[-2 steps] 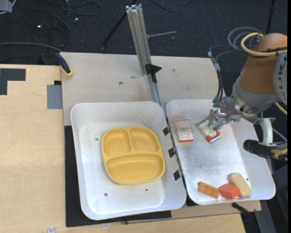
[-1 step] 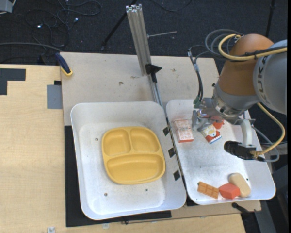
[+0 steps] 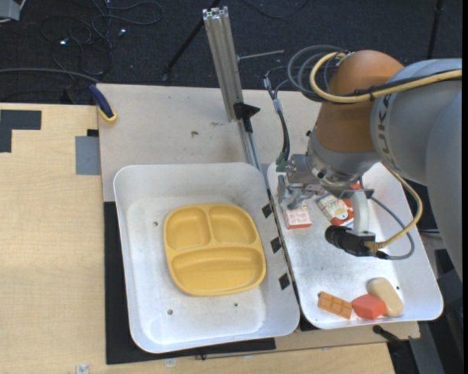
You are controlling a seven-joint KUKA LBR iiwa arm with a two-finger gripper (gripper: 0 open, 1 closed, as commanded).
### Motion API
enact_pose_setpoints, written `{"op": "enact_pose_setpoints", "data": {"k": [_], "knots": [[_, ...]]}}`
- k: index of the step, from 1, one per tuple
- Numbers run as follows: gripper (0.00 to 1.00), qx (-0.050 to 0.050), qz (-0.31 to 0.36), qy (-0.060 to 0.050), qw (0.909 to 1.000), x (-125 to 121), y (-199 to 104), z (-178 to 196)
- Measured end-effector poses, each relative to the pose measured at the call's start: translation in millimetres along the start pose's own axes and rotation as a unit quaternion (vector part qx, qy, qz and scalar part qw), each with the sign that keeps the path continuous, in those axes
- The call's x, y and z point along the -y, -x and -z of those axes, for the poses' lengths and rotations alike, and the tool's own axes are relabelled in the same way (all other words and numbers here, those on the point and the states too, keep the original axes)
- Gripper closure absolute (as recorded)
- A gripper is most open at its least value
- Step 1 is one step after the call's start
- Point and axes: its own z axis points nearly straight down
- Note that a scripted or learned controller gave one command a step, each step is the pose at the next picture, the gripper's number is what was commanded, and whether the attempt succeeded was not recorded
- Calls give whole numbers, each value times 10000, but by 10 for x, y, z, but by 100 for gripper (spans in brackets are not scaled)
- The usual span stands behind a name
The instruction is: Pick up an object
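Small red-and-white carton [image 3: 299,218]: most likely target, lying flat on the floor of the right bin [image 3: 423,308], toward the bin's 10 o'clock, close to the divider w/ the left bin [image 3: 140,209]. Not lifted; no sign of it being off the bin floor.

Gripper [image 3: 296,196] right at the carton's 12 o'clock, low over it, maybe touching its top edge. Open or closed: can't tell, tip hidden under wrist hardware. Nothing seen held.

At the carton's 3 o'clock, near: white-and-orange packet [image 3: 333,206], partly under the wrist. At 4 o'clock: black cylindrical piece [image 3: 348,241] w/ cable attached, likely rig gear, not a pick item.

Farther out, bin's 5 o'clock, well apart from the gripper: orange wafer-like block [image 3: 335,305], red chunk [image 3: 368,308], beige oval piece [image 3: 385,295], the last two touching.

Left bin: yellow divided plate [image 3: 214,248] near centre, untouched.

Progress, as a judgement: approach done or nearly so, arm down at the pick spot. Left to do: secure grasp, lift clear of bin. Risk: flat carton close to divider, little room, easy to slip or miss.
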Motion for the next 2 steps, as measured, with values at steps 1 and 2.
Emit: {"op": "enact_pose_setpoints", "data": {"k": [1, 2], "knots": [[100, -3, 2, 5, 10000, 71, -498, 138], [100, 1, 4, -6, 10000, 52, -1083, 55]]}}
